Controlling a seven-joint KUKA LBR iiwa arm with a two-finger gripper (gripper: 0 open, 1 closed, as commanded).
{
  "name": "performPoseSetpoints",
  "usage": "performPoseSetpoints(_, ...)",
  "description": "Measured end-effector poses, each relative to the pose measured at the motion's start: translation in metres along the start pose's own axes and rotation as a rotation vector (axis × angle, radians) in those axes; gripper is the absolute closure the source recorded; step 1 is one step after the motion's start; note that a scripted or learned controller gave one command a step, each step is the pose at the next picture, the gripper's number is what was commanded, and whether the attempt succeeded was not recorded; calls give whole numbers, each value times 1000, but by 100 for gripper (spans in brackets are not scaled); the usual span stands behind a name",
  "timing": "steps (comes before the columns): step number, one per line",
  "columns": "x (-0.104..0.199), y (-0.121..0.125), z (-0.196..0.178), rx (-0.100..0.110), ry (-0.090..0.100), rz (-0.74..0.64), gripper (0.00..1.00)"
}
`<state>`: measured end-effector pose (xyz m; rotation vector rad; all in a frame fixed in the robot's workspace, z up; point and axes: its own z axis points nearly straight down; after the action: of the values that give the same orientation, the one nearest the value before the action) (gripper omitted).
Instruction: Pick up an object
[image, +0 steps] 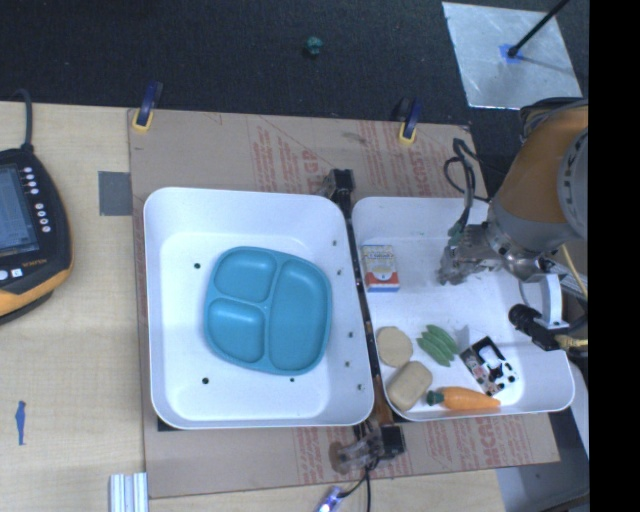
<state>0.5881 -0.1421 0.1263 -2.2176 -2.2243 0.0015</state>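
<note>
1. The table (80, 350) carried a sheet of brown cardboard (250, 150), and on it two shallow white bins stood side by side, their inner rims touching.
2. The left bin (160, 300) held a blue divided plate (268, 310), lying flat near the middle of the bin's floor.
3. The right bin (420, 215) held several small things. A small carton with a red and white face (380, 267) lay near the bin's left wall, toward the far edge.
4. Two tan, rounded pieces lay along the same left wall nearer the near edge: one (394, 346) further in, the other (409, 384) just beside it toward the near rim.
5. A green pea pod (437, 343) lay around the middle of the bin floor, near the tan pieces but apart from them.
6. An orange carrot (468, 401) lay along the near rim, its green end touching the nearer tan piece.
7. A small black and white object (489, 364) lay just beyond the carrot, toward the bin's near right corner.
8. The arm (545, 180) reached in over the right bin's far right corner, and the hand (462, 258) hung above bare bin floor, well apart from the carton and the pea pod.
9. Whether the hand was open or closed could not be told; nothing was seen in its grip.
10. A black and orange pendant (25, 235) rested at the table's left edge.
</note>
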Motion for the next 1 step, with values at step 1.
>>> performPoseSetpoints(1,-71,68,-42,0,0,-1,0)
